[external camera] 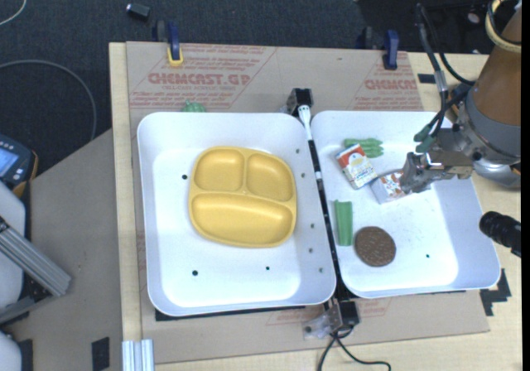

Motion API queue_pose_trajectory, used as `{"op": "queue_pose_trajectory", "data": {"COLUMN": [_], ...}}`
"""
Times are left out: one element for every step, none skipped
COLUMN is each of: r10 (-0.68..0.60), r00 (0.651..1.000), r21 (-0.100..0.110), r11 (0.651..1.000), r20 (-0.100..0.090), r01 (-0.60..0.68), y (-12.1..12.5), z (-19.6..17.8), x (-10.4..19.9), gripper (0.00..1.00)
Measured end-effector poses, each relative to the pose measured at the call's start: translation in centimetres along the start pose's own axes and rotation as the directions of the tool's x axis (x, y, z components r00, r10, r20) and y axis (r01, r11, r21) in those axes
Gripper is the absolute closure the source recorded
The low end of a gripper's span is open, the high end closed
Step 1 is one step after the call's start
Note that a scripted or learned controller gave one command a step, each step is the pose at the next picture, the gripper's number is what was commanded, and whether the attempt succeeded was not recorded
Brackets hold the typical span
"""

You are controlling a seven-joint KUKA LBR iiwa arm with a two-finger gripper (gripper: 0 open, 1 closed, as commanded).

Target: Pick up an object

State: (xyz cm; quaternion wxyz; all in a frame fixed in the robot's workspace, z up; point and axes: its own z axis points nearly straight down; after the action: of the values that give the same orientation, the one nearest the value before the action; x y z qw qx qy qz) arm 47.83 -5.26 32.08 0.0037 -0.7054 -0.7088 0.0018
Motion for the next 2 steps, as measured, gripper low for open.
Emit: {"op": "queue_pose_trajectory", "data": {"r10": [-0.001,-0.002], "r00": [1.000,1.000], "r21": [-0.004,-0.002], "r11": [1.000,1.000], "r20": [0.000,0.001], "r01": [0.001,0.002], "y": [0.1,0.1], "z": [1.3,3.3], "x": [4.9,10.3], "gripper": [1.00,1.00]}}
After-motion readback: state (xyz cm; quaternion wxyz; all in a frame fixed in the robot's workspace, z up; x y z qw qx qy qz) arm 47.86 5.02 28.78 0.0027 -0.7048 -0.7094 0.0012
